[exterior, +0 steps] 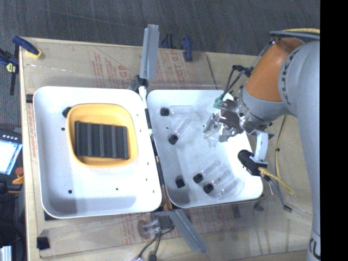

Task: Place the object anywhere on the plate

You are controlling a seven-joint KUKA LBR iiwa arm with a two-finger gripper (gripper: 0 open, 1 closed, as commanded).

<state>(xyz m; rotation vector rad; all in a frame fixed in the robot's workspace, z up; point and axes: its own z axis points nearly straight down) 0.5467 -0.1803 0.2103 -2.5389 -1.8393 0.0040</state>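
Note:
A yellow plate (126,125) lies in the left bin (54,189); a dark ridged rectangle (102,140) covers its middle. In the right bin (185,99) lie several clear plastic bottles with black caps, hard to make out against the white. One bottle (182,125) is near the back left, and others (220,179) lie at the front right beside black caps (198,177). My gripper (216,130) hangs over the right bin's middle right, beside or above the clear bottles. Whether anything sits between its tips is hidden by glare and clear plastic.
The grey arm with its orange band (272,75) covers the right bin's right side. A metal divider bar (149,53) runs between the bins at the back. Blue clamps (26,45) sit at the bench's back left. A black connector (248,162) hangs below the wrist.

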